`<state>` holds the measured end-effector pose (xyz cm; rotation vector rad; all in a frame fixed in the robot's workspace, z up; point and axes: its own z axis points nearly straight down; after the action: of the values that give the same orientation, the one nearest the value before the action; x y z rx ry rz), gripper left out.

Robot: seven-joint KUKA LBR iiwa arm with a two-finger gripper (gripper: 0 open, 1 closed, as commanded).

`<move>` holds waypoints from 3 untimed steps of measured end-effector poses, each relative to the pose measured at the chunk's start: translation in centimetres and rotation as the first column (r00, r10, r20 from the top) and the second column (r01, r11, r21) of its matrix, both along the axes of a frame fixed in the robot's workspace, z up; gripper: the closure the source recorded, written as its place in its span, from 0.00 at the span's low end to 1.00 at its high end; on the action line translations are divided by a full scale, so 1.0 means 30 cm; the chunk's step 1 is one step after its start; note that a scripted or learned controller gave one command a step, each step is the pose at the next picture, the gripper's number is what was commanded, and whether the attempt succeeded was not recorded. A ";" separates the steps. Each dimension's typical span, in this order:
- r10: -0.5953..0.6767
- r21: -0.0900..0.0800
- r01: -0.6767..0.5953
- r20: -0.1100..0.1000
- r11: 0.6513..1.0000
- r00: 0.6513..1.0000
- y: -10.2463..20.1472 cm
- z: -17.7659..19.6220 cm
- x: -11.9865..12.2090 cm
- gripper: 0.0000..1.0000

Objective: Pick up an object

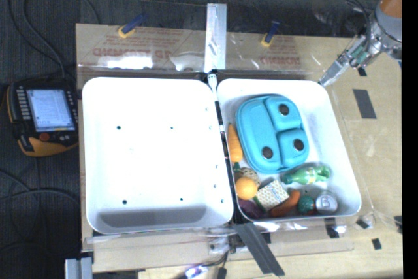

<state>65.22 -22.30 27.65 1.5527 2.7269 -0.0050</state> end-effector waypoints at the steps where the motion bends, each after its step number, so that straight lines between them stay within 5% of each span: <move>1: 0.054 0.000 -0.054 0.000 0.999 0.999 0.003 0.030 0.058 1.00; 2: 0.378 0.000 -0.378 0.001 0.926 0.926 0.001 0.069 0.058 1.00; 3: 0.614 0.001 -0.614 0.000 0.789 0.789 0.007 -0.094 0.013 1.00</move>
<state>65.61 -22.08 24.82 0.5831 3.0839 -0.0019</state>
